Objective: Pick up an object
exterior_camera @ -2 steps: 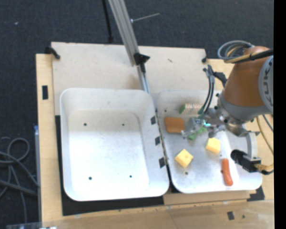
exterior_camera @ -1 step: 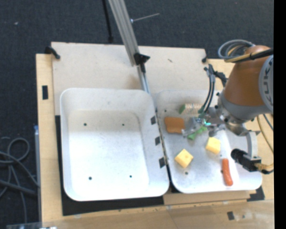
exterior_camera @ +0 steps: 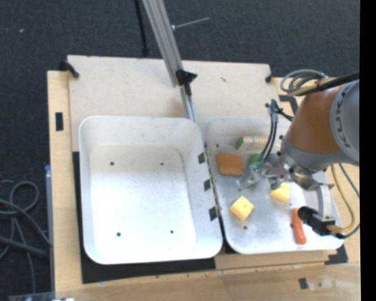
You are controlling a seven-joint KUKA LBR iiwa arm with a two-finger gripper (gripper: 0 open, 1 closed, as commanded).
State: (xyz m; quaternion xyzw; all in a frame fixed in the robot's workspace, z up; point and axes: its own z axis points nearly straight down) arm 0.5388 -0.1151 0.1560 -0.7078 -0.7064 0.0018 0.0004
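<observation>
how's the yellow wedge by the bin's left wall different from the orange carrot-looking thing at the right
The yellow wedge is pale yellow and chunky, almost as wide as long; the orange carrot-like piece is red-orange, thin and long. The wedge lies apart from the arm, near the bin's left wall; the carrot-like piece lies at the right, beside black hardware. Both rest on the floor of the right bin.

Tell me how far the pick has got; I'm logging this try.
Done: the arm is over the right bin. In hand: the end effector sits low beside the brown block. Left: the block, the yellow cube and the orange piece all lie in the bin, unlifted.
</observation>
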